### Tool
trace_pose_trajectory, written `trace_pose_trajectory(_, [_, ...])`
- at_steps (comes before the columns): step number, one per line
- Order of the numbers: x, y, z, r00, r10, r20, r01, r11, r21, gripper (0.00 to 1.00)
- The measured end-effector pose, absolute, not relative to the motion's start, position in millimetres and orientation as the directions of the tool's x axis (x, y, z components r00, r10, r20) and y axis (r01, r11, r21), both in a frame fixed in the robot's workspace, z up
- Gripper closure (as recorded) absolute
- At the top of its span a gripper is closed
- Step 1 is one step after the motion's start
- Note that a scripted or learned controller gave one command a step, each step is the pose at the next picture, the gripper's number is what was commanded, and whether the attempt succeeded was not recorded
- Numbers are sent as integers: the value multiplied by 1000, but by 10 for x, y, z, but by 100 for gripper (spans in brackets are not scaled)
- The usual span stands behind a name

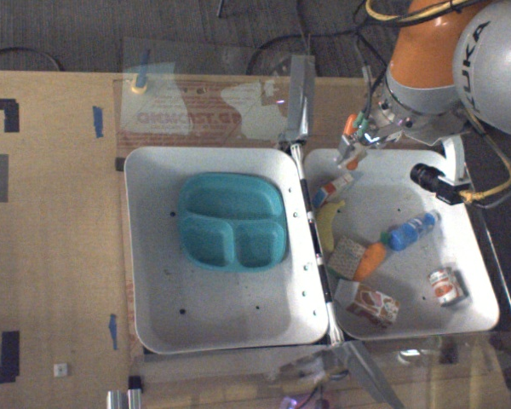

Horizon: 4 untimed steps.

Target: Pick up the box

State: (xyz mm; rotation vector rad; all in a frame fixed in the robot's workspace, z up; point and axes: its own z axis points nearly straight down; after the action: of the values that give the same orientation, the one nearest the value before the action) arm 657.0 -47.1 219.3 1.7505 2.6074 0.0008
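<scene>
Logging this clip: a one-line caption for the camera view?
Arm's pincer hovers over the right bin's far left corner; box lies at its near edge; teal tray in left bin.

The small flat cardboard box, printed in dark red-brown with white patches, lies on its broad face on the floor of the right-hand white bin, near that bin's front-left corner. It sits tilted, its long side running at a slant to the bin's walls. It lies well apart from the two-finger gripper, which hangs above the bin's far-left part; the box is toward the camera from the claw and only slightly to its right in the view. Nothing grips it.
</scene>
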Motion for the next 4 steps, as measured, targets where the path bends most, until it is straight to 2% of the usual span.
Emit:
trace_pose_trajectory(1, [6583,-467,2306,-380,925,-4,925,380,5,100])
trace_pose_trajectory(2, [6674,-1212,2386,-325,946,-4,946,325,5,100])
trace_pose_trajectory(3, [6675,-872,2399,-332,943,-2,943,332,2,100])
trace_pose_trajectory(4, [6670,-2104,2720,-271,963,-4,963,271,5,100])
